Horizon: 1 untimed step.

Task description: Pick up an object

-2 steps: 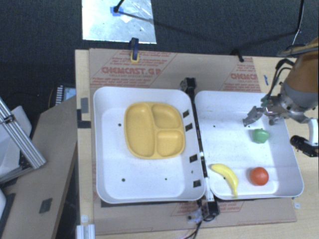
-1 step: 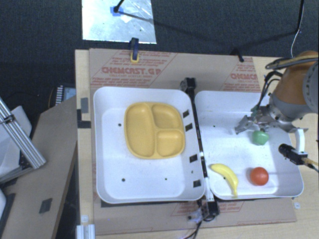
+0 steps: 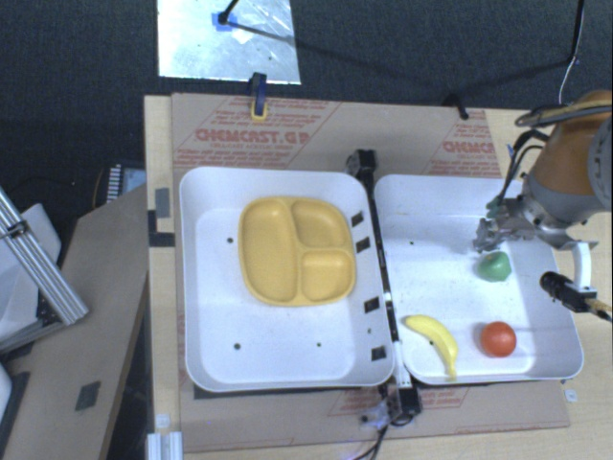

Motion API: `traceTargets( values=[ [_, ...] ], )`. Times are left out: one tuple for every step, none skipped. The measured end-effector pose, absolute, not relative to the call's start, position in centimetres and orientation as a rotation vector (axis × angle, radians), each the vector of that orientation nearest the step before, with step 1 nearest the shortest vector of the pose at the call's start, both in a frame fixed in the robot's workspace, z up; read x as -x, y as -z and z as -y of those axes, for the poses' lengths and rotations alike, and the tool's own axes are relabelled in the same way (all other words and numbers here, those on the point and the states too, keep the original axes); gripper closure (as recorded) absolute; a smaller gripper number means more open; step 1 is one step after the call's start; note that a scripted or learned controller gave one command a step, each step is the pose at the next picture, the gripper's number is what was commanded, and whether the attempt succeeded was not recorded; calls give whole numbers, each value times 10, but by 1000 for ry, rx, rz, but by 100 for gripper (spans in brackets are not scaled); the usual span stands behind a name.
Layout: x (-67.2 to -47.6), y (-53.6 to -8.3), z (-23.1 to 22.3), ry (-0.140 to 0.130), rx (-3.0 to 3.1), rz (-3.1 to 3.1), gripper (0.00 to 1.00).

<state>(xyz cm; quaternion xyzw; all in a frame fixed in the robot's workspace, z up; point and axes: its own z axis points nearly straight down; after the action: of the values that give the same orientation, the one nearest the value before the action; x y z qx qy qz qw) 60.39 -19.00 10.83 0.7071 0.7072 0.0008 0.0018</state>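
on the counter (image 3: 158, 161), the left bin (image 3: 206, 353) carries a yellow divided plate (image 3: 295, 250) near its middle. in the right bin (image 3: 551, 367) a banana (image 3: 434, 341) lies near the front edge by the divider, a red tomato-like ball (image 3: 497, 338) sits just beside it to the right, and a green round object (image 3: 494, 266) lies further back. the pincer (image 3: 490, 236) hangs directly over that green object, apparently touching its top; how far the pincer is spread cannot be told from here, and nothing is visibly held. judging by this, the pick is at the reaching stage: the grasp and the lift are both left to do.
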Motion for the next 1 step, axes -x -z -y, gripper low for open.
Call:
traceTargets(
  values=[
    [-606, -170, 182, -7, -2211, -2222, 100]
  ],
)
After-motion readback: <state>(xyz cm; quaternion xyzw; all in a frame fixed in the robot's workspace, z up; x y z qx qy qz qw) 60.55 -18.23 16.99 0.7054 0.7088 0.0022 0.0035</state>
